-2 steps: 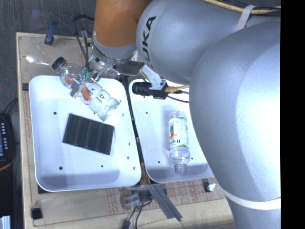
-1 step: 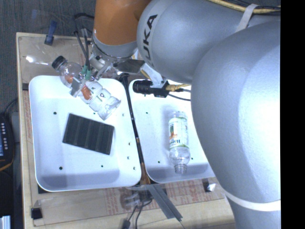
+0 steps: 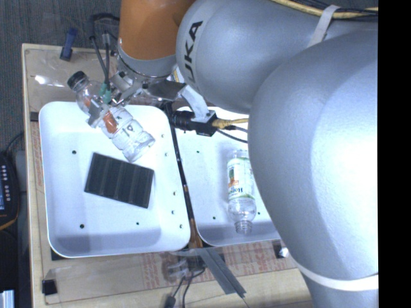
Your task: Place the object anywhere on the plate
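A clear plastic bottle [image 3: 126,133] with a black cap and an orange label hangs tilted over the far part of the left bin [image 3: 58,172]. Its cap points to the far left and its base toward the plate. My gripper [image 3: 103,105] is shut on the bottle's upper body, just below the neck. The plate [image 3: 120,180], a dark ribbed rectangle, lies flat on the left bin's floor, just in front of and below the bottle's base.
A second clear bottle [image 3: 240,188] with a green and white label lies in the right bin [image 3: 209,223], cap toward the front. Black cables [image 3: 180,165] run along the wall between the two bins. The arm's bulk covers the right side.
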{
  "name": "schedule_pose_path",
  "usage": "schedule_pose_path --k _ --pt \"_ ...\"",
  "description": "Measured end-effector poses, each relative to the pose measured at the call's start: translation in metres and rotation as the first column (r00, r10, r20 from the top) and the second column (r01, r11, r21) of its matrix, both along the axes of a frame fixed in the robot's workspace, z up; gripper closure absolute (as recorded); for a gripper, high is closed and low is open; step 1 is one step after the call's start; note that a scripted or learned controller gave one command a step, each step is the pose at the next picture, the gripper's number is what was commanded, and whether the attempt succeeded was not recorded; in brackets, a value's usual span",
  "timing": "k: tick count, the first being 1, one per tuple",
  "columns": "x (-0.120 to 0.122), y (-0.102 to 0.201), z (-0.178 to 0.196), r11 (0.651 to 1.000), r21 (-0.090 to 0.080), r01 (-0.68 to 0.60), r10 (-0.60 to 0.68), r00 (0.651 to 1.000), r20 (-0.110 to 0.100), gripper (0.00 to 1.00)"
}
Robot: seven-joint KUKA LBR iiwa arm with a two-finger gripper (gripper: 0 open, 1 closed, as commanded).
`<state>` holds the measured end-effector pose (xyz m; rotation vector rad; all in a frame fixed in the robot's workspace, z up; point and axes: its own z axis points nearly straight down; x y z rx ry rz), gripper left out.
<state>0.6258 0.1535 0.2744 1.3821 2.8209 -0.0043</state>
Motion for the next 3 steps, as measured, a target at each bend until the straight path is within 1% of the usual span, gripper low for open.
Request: schedule_pose_path --k 1,2,3 --pt "-0.020 0.018 0.012 0.996 0.001 -0.093 0.093 0.996 -0.006 1.00" --pt "0.014 -0.047 -0.081 0.932 0.003 -0.363 0.363 0.932 -0.007 1.00" --pt "0.015 -0.047 -0.080 0.932 0.003 -0.363 0.363 0.932 -0.005 0.00"
